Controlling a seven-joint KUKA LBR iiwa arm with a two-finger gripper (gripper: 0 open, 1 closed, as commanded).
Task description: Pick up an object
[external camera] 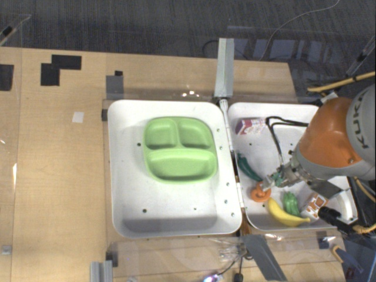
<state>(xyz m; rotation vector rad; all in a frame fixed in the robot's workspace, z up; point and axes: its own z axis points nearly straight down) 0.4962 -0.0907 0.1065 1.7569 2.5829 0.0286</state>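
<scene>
My gripper [275, 180] hangs low in the right bin [258, 222], reaching in from the right under the orange band. It sits just above and to the right of an orange toy [259, 193]. A yellow banana [286, 216] lies along the bin's front wall, with a green object [290, 202] resting against it. To the left of the gripper lies a dark green object [247, 168]. A small white and purple carton [249, 126] stands at the bin's back left. The arm hides the bin's right part.
The left bin [126, 210] holds a light green divided tray [179, 148]. A small orange and white packet [315, 206] lies at the right bin's front right. A black cable [279, 135] loops over the right bin. A metal divider [224, 75] stands behind the bins.
</scene>
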